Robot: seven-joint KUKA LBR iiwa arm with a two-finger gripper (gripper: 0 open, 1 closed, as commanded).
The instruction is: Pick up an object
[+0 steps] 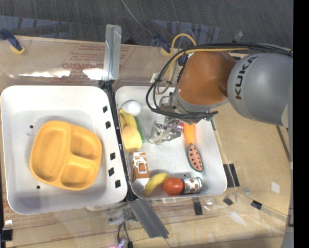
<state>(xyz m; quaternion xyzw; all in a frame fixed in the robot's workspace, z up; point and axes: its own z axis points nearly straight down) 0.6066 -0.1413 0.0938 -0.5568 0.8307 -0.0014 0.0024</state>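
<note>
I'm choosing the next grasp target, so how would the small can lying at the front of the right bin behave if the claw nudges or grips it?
The can lies on its side, so a nudge would probably roll it. The tomato touching one end and the bin wall close by may limit that. Its shiny surface looks smooth, so it might slip from the claw.

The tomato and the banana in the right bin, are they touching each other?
Touching. The camera view shows the red tomato pressed against the end of the banana at the near wall of the right bin, with no gap between them.
</note>
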